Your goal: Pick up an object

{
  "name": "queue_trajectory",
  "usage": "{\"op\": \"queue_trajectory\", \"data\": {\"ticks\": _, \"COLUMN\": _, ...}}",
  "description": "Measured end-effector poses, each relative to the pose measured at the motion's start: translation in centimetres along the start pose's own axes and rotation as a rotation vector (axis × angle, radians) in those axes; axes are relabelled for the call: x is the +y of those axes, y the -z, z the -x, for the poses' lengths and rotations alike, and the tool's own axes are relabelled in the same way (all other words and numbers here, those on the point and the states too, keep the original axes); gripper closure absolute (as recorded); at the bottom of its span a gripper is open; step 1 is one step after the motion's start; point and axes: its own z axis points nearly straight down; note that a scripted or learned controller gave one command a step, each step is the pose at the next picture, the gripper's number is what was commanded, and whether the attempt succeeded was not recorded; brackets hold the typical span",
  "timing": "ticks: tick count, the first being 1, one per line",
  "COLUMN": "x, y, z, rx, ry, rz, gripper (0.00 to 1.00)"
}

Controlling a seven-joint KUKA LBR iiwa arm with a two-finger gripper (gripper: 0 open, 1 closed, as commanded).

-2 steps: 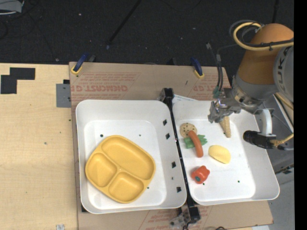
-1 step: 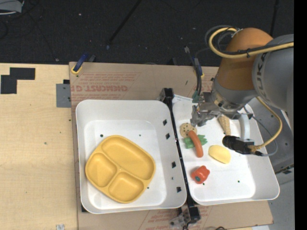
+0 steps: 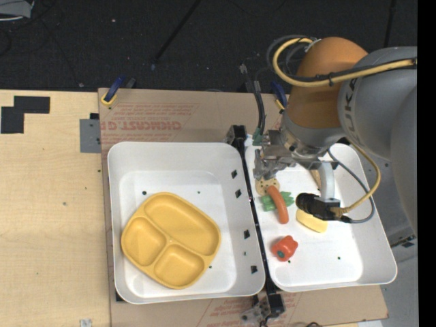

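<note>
Gripper (image 3: 268,181): low over the upper left corner of the right bin (image 3: 368,268), directly above the top end of the carrot; jaw state cannot be told, the wrist body hides it
Target candidate: toy carrot (image 3: 278,206), orange with a green leaf tuft at its side, lying slantwise near the wall between the bins
Carrot handling: judged light, rigid plastic, smooth and likely slippery; narrow, tapered body may roll or squirt out under closing pressure
Carrot hold point: across the thicker middle of the body, jaws set square to its long axis, clear of the leaf tuft
Red toy (image 3: 285,247): small rounded piece with a green stem, below the carrot and apart from it; judged light and stiff, hold across its widest part
Yellow piece (image 3: 312,221): flat wedge just beside a black part of the arm's cabling; judged light, thin, harder to pinch
Yellow tray (image 3: 171,239): three-compartment dish in the left bin (image 3: 119,182); judged too wide for the jaws except at its rim
Count, bins: two
Count, right bin objects: three, one of each
Count, left bin objects: one tray
</note>
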Motion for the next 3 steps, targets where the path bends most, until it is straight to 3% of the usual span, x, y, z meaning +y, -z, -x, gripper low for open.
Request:
{"op": "queue_trajectory", "data": {"ticks": 2, "x": -2.2, "y": 1.2, "z": -10.0, "rx": -0.001, "ry": 0.001, "rz": 0.0, "gripper": 1.0}}
{"op": "queue_trajectory", "data": {"ticks": 3, "x": -2.2, "y": 1.2, "z": -9.8, "rx": -0.001, "ry": -0.003, "rz": -0.001, "gripper": 0.0}}
